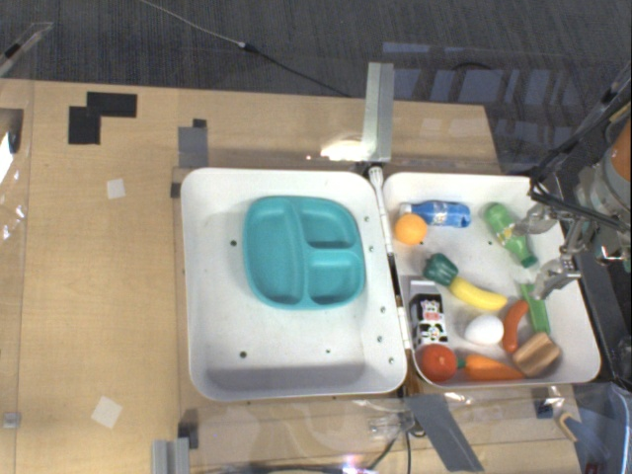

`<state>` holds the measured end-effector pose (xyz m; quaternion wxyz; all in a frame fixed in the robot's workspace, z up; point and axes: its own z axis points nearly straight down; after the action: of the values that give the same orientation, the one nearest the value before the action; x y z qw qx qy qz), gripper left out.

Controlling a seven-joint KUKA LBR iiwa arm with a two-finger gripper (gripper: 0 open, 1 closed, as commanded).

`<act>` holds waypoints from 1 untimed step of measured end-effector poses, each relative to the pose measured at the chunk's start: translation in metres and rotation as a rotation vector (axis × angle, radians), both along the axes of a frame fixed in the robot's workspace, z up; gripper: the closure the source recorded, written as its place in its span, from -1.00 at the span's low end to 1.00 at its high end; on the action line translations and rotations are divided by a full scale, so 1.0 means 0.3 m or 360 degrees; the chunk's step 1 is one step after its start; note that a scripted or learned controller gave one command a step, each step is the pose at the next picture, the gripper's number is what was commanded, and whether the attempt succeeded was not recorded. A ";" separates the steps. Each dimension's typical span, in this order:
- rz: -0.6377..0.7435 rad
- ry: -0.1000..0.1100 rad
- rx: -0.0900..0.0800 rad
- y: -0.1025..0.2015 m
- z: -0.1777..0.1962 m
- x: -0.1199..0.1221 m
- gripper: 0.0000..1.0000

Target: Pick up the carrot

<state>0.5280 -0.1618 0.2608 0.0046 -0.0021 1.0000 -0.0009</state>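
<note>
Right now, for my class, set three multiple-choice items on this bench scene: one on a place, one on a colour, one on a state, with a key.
1. Where does the carrot lie?
A. on the teal plate
B. at the near edge of the right bin
C. between the jaws

2. What colour is the ball beside the blue bottle?
A. orange
B. purple
C. black

3. How do the jaws of the gripper stand?
A. shut on the carrot
B. shut on the banana
C. open, holding nothing

Key: 1 B, it lies beside the tomato along the near wall; 2 A, it is plainly orange; 3 C, a gap shows between them.
</note>
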 end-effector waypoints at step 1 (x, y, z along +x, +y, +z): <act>-0.0147 -0.0017 -0.0002 0.051 -0.567 -0.033 -1.00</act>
<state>0.5180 -0.1466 0.0906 0.0100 0.0439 0.9990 -0.0017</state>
